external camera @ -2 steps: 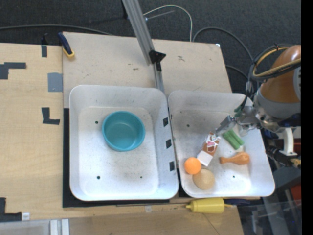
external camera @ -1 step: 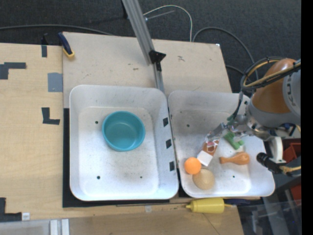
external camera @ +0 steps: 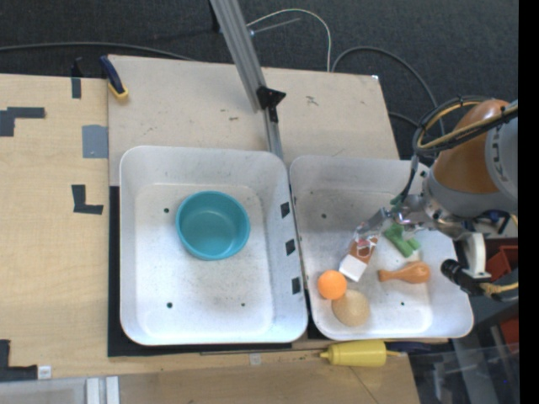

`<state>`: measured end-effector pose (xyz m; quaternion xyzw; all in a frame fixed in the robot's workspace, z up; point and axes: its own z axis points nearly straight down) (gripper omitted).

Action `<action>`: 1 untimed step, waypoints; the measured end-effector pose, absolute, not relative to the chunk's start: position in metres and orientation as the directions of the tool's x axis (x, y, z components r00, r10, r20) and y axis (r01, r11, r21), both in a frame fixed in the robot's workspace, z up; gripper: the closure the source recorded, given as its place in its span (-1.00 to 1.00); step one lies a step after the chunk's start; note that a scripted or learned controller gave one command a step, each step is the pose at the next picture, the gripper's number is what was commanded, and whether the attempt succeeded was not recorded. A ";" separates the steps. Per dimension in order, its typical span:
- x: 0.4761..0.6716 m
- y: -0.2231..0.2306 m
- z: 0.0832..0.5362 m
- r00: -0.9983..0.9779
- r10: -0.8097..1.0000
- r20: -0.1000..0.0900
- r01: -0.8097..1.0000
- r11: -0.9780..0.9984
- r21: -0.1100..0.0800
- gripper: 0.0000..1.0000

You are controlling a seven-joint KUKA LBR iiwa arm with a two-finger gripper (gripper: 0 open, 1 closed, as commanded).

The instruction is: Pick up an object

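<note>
Two shallow white bins lie side by side at mid-frame. The left bin (external camera: 143, 251) holds a teal bowl (external camera: 212, 225). The right bin (external camera: 337, 183) holds a cluster at lower right of the frame: an orange ball (external camera: 332, 285), a tan rounded object (external camera: 351, 308) touching it from below, a small white block (external camera: 353, 268), a small clear item with a reddish patch (external camera: 364, 247), a green piece (external camera: 401, 241) and an orange drumstick-shaped toy (external camera: 405, 273). The gripper (external camera: 389, 220) hangs at the upper edge of this cluster, just beside the green piece and the clear item; whether it is released or clenched cannot be told, and nothing is seen between its tips. By judgement, these pieces are light, hard plastic toys: the ball would tend to roll and slip, whereas the drumstick toy offers a narrow neck for a secure pinch. A yellow bottle (external camera: 357, 353) lies below the right bin. No label or writing is legible.
</note>
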<state>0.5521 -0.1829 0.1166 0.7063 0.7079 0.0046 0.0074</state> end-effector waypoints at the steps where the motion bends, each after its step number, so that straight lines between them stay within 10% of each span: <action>1: 0.555 -0.183 0.128 -0.002 1.000 -0.006 1.000 0.002 0.025 1.00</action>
